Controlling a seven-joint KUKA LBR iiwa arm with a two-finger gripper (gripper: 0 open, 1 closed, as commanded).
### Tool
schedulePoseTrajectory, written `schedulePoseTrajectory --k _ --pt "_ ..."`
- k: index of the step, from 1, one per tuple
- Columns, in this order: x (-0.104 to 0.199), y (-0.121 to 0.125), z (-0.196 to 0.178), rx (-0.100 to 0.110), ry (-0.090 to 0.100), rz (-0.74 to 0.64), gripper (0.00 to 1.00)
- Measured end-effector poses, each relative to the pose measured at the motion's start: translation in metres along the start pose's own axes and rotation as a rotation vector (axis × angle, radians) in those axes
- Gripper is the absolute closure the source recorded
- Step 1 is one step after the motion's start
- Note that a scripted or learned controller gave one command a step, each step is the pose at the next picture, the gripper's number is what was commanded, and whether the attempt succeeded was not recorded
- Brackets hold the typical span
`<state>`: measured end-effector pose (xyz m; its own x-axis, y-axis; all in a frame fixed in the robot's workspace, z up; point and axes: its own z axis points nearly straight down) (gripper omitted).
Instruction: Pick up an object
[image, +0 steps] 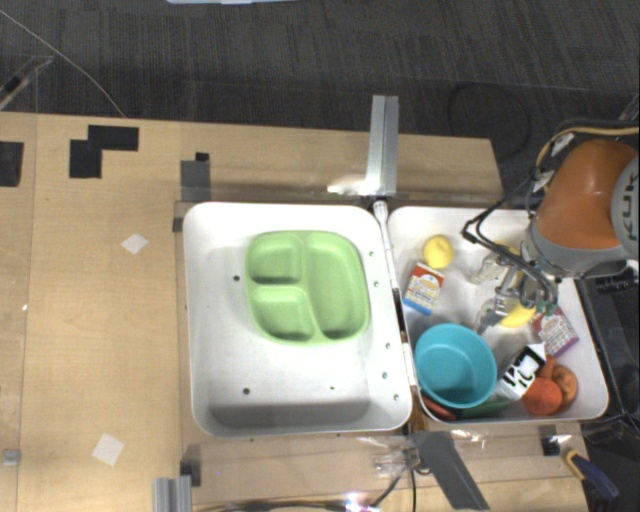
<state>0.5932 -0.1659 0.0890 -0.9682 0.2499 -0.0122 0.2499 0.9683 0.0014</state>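
Now, stage: reaching, nothing lifted.
End effector (512, 300): low in right bin (600, 400); opening and hold impossible to tell.
Just beneath: yellow object (517, 318).
Left: grasp, lift.

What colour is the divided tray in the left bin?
Light green; the moulded plastic divided tray shows clearly in the camera view, lying in the shallow white left bin.

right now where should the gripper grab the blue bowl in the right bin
Probably the blue bowl by its rim, coming straight down with one finger inside and one outside. It sits upright with its mouth open, and its upper-left rim looks freest; the white bin wall and clutter crowd its other sides.
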Motion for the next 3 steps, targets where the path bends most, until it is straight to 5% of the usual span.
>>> schedulePoseTrajectory --k 1,2,3 --pt "-0.005 0.002 -0.015 0.0 -0.018 -0.007 1.0" --pt "-0.005 0.002 -0.015 0.0 -0.017 -0.007 0.0" --pt "0.037 -0.013 -0.001 0.0 -0.003 0.05 0.0"
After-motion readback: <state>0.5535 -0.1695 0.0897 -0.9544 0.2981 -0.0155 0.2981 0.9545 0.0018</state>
